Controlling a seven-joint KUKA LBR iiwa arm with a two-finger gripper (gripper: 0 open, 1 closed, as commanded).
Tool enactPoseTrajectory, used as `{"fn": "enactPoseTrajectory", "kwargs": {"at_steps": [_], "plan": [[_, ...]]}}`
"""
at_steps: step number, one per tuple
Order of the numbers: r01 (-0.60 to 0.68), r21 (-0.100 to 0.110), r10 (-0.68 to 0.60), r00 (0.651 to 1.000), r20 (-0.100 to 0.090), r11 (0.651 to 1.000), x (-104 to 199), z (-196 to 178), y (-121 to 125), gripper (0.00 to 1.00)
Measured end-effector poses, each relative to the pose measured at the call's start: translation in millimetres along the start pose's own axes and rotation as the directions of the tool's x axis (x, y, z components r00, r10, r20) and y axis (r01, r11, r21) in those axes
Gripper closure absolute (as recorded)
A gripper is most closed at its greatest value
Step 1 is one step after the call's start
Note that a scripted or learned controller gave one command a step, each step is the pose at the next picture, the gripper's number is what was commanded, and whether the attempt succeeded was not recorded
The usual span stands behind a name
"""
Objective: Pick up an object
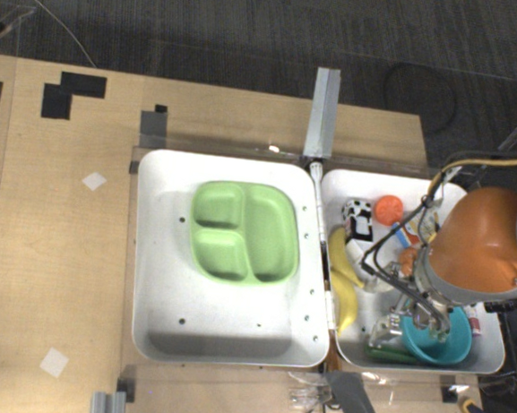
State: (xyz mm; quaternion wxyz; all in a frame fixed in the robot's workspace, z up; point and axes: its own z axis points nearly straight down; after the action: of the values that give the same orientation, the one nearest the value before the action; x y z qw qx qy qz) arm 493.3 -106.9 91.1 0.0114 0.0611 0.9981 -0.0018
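Note:
The right bin (494,357) holds several objects. A yellow banana (345,281) lies along its left wall. At the back sit an orange ball (388,207) and a small black-and-white toy (358,221). A teal bowl (435,344) rests at the front, with a green stick-shaped item (393,353) beside it. My gripper (422,316) hangs low over the teal bowl's back rim, under the orange wrist band (481,249). The arm hides the bin's middle and right part.
The left bin (158,327) holds a light green divided plate (242,231). A metal post (322,115) stands behind the divider between the bins. A red item (475,326) peeks out right of the bowl. Cables loop around the wrist.

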Motion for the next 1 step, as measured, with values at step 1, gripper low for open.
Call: {"fn": "enactPoseTrajectory", "kwargs": {"at_steps": [1], "plan": [[-0.159, -0.004, 0.159, 0.987, -0.005, 0.987, -1.0, 0.4, -12.5, 0.00]]}}
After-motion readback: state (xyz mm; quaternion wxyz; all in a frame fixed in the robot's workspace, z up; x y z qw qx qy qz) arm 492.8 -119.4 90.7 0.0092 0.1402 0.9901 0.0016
